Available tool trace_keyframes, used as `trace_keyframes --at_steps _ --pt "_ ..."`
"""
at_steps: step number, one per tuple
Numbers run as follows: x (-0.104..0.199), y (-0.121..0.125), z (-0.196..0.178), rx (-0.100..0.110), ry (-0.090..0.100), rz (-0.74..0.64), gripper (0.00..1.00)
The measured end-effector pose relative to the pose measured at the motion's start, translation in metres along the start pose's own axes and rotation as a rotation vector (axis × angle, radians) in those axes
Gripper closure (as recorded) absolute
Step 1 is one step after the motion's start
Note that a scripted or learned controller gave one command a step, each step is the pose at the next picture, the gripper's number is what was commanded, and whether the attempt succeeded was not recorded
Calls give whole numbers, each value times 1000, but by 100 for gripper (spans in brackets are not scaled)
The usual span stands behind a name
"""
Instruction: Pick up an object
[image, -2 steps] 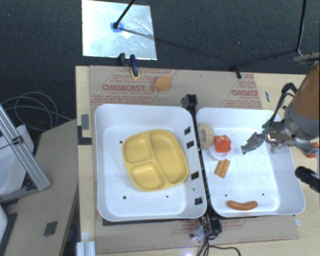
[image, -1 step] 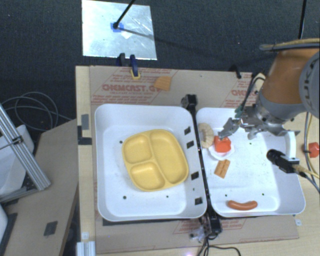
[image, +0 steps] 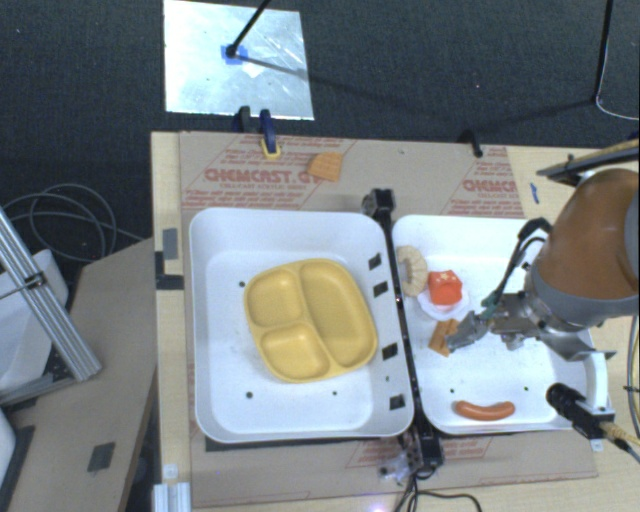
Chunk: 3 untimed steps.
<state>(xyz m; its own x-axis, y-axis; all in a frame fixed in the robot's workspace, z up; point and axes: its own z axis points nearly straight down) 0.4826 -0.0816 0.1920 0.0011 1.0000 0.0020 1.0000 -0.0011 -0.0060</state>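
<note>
In the right bin (image: 500, 232) lie several small items. A pale ridged beige piece (image: 412, 270) sits by the left wall. Beside it a red-orange object (image: 445, 286) rests on a white disc. A small brown block (image: 441, 339) lies just below that, and a sausage (image: 485, 408) lies near the front wall. My gripper (image: 464, 336) reaches in from the right, low over the bin, its tip right beside the brown block. The arm's orange band (image: 600, 235) hangs over the bin's right side and hides it.
The left bin (image: 215, 300) holds a yellow divided plate (image: 310, 318). A black divider with clips (image: 392, 300) runs between the bins. A tan piece (image: 325, 166) lies on the cardboard behind the bins. Cables hang at the right edge.
</note>
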Motion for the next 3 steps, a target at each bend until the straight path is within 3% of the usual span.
trace_keyframes --at_steps 1,2,3 --pt "-19 78 110 -13 -4 -6 0" --pt "-18 75 96 -9 -2 -4 100" --pt "46 59 4 -10 -1 -9 100"
